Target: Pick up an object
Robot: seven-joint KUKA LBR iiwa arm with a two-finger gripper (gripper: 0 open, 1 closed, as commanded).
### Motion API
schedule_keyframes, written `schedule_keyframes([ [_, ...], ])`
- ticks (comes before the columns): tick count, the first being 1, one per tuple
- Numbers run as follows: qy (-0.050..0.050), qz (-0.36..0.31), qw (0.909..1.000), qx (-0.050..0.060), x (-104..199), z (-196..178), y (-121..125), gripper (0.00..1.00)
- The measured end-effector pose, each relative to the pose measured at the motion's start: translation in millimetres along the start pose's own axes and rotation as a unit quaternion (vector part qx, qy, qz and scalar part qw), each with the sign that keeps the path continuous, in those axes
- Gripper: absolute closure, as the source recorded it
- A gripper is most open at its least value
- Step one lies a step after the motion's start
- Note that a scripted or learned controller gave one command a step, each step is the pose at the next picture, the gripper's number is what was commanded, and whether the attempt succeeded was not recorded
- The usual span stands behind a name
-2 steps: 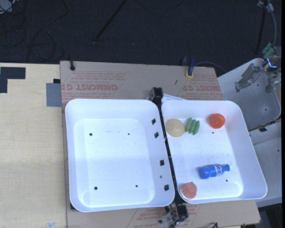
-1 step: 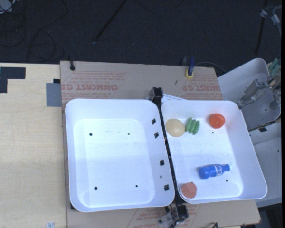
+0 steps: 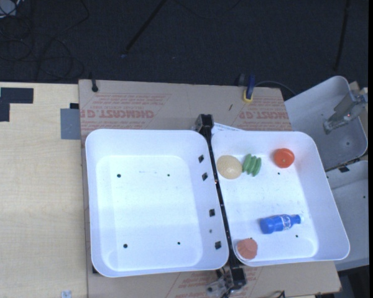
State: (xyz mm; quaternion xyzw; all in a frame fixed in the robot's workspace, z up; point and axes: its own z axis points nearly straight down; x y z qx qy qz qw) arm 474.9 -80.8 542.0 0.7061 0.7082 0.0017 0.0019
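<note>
1. Five small things lie in the right bin (image 3: pixel 326 185): a tan ball (image 3: pixel 229 166), a green toy (image 3: pixel 252 165), an orange ball (image 3: pixel 283 158), a blue bottle (image 3: pixel 280 223) and a pink lump (image 3: pixel 247 248)
2. My gripper (image 3: pixel 343 115) seems to sit off to the right, outside the bins; I cannot tell how open it is, and I see nothing in it
3. The tan ball touches the green toy, so I might bump one while grabbing the other
4. The balls and the bottle may roll away
5. The pink lump hugs the bin wall, so I might hit the rim
</note>
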Motion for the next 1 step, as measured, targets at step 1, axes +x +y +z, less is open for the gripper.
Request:
schedule_keyframes([
  [1,0.0,0.001,1.0,0.004,5.3,4.5,1.2,0.0],
])
